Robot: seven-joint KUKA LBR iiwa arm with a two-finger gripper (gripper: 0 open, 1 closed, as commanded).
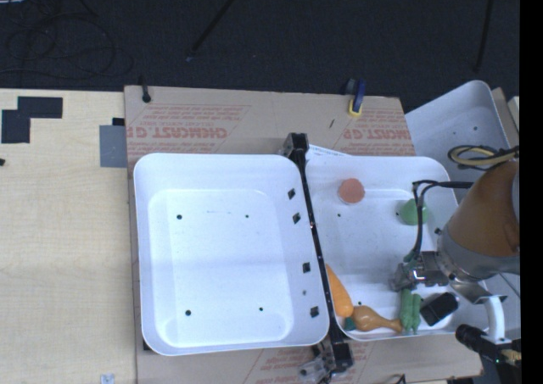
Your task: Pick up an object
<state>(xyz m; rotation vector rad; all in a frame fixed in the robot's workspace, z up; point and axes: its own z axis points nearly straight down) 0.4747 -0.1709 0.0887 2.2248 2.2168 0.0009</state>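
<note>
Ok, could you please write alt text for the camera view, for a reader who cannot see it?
A grey robot arm lowers its tool into the right white bin, near a green object, an orange carrot and a pink ball. The left white bin lies beside it.

The gripper (pixel 411 282) hangs low in the right bin (pixel 373 172), just above a green object (pixel 410 313) beside an orange carrot-like toy (pixel 339 292).
</note>
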